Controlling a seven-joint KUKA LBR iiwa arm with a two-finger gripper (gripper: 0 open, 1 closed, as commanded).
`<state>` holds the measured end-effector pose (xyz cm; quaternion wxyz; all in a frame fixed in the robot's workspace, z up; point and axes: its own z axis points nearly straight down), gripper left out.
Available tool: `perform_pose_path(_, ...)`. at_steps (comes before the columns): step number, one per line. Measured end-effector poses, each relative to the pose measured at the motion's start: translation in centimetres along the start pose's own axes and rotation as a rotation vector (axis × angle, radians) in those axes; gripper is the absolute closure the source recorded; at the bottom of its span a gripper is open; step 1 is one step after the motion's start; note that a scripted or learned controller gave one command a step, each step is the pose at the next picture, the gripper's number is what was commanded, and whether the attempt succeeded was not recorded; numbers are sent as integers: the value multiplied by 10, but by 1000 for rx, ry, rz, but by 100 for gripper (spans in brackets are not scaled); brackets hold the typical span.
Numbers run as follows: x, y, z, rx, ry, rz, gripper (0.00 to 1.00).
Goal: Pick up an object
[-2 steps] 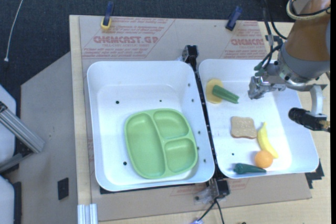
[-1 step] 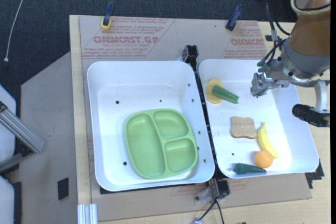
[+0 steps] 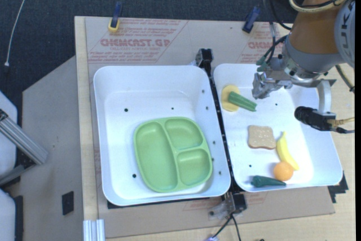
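Spreading under everything is a brown board (image 3: 169, 36) printed in red with what reads "CHEMCAST GP", once above the left bin and partly again near the right bin; smaller lines beneath are too fine to read. Two white bins sit on it side by side: the left bin (image 3: 113, 93) holds a green divided plate (image 3: 172, 152) toward its 6 o'clock side. The right bin (image 3: 316, 144) holds the small things. The arm (image 3: 321, 14), grey with an orange band, reaches in from 3 o'clock, and its gripper (image 3: 260, 90) hangs over the right bin's 11 o'clock corner; whether its jaws stand wide or narrow cannot be told, and nothing shows between them. Just beside it, at its 8 o'clock, a green stick-shaped piece (image 3: 242, 101) lies across a yellow piece (image 3: 229, 97). Near the bin's middle lies a toast slice (image 3: 261, 137), with a banana (image 3: 286, 150) just beside it at 4 o'clock. An orange (image 3: 283, 171) touches a dark green piece (image 3: 268, 181) at the 6 o'clock edge.
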<state>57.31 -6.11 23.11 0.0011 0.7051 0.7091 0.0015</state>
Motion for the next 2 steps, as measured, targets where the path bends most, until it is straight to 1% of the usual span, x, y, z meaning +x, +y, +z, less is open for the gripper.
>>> perform_pose_path(2, 123, 9, -10, 1, 2, -1, 100)
